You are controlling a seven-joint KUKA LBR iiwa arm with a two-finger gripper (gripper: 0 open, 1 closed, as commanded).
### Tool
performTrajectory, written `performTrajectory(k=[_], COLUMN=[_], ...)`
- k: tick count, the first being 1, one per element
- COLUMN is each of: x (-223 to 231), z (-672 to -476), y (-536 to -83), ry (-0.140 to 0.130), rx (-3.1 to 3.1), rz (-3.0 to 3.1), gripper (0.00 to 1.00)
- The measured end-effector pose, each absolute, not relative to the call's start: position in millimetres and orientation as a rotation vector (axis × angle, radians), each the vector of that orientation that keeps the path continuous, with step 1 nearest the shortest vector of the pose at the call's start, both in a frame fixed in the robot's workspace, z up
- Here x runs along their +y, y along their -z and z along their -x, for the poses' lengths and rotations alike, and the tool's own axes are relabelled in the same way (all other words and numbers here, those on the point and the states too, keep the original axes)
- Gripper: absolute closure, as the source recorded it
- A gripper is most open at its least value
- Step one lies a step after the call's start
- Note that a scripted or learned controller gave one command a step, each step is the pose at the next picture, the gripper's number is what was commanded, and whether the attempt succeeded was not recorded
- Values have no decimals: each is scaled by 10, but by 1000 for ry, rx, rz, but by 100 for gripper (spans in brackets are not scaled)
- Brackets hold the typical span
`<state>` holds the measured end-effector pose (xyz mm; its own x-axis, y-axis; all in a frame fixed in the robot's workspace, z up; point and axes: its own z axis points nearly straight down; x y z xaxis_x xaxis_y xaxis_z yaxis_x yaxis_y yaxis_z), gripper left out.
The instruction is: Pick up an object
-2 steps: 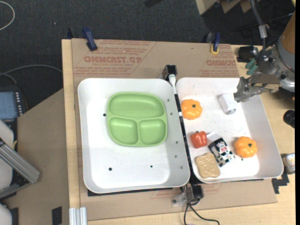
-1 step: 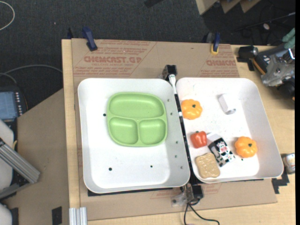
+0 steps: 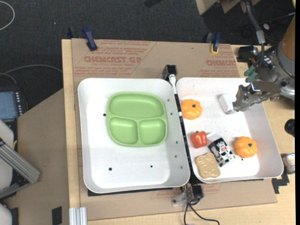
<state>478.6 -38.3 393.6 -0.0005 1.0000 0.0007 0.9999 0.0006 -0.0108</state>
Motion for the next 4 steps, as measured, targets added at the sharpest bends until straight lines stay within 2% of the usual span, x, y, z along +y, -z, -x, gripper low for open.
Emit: performTrajectory(k=[1, 2, 3, 4], x=[24, 156, 857, 1043], z=[-4800, -4783, -4786, -4797], y=[-5339, -4116, -3846, -4431], ry=[23, -15, -5, 11], rx=[-2237, -2215, -2226, -2228], rz=[2223, 2215, 2209, 2220], gripper=[100, 100, 100, 100])
